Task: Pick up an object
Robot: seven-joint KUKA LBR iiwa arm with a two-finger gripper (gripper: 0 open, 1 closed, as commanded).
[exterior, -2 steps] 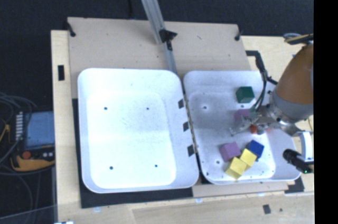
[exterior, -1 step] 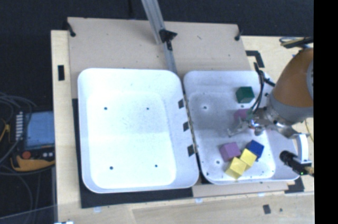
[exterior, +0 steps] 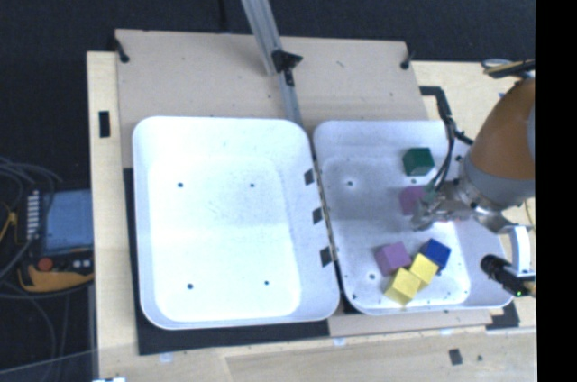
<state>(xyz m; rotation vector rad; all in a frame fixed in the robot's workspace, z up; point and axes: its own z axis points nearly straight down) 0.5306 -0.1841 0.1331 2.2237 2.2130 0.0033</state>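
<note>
Left bin (exterior: 225, 218): open floor throughout. Right bin (exterior: 361, 182): free near its left wall; green block (exterior: 417, 160), purple block (exterior: 392, 257), yellow blocks (exterior: 413, 276) and blue block (exterior: 435, 252) crowd the right

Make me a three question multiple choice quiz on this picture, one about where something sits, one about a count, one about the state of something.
1. Where is the small green block?
A. left bin
B. right bin's far part
C. on the bench

2. How many yellow blocks lie in the right white bin?
A. two
B. none
C. four

3. The robot's hand is
A. above the left white bin
B. low in the right bin, by a purple block
C. off the bench

Answers: 1 B, it lies near the far wall. 2 A, a touching pair. 3 B, the block is at its tip.
</note>
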